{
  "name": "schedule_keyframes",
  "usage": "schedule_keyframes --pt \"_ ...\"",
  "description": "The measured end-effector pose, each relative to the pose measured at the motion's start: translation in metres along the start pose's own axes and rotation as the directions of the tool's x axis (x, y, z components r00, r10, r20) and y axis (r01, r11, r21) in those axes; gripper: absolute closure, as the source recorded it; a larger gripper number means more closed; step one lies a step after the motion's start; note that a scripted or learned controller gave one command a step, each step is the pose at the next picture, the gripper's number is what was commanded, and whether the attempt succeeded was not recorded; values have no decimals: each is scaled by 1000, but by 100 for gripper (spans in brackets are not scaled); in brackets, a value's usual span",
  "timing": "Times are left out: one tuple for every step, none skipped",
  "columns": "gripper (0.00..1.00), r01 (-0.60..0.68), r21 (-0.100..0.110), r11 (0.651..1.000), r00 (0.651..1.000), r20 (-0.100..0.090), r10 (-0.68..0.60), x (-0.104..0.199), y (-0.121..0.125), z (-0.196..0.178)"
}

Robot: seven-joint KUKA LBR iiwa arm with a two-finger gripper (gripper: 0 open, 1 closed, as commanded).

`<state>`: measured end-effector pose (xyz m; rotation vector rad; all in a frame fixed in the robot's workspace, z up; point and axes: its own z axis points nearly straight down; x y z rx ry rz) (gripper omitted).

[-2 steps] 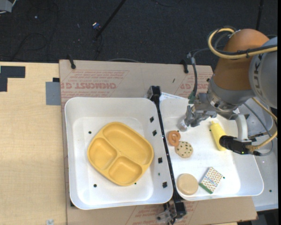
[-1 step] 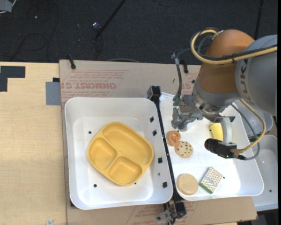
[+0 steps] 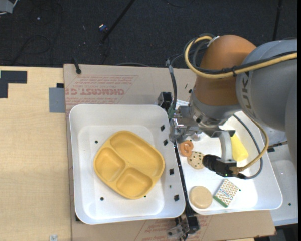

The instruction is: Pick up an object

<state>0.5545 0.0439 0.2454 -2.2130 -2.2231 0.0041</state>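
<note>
The end effector (image 3: 186, 134) hangs low over the near-left corner of the right bin (image 3: 276, 197), mostly hidden under the orange wrist, so whether it is wide, narrow or holding anything I cannot tell. Just beneath it lies a small orange piece (image 3: 185, 147), touching or nearly so; it seems the likely target. Nothing looks lifted, so the pick appears still to be done.

Counting outward in the right bin: one speckled cookie (image 3: 195, 159), one yellow piece (image 3: 239, 148), one tan round disc (image 3: 201, 197), one green-edged packet (image 3: 226, 192). The left bin (image 3: 83, 134) holds one yellow divided plate (image 3: 129, 163). Both bins sit on the worktop (image 3: 25, 149).
</note>
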Motion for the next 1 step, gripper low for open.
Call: schedule_keyframes --pt "100 1 1 1000 1000 0 -1 46 -13 -3"
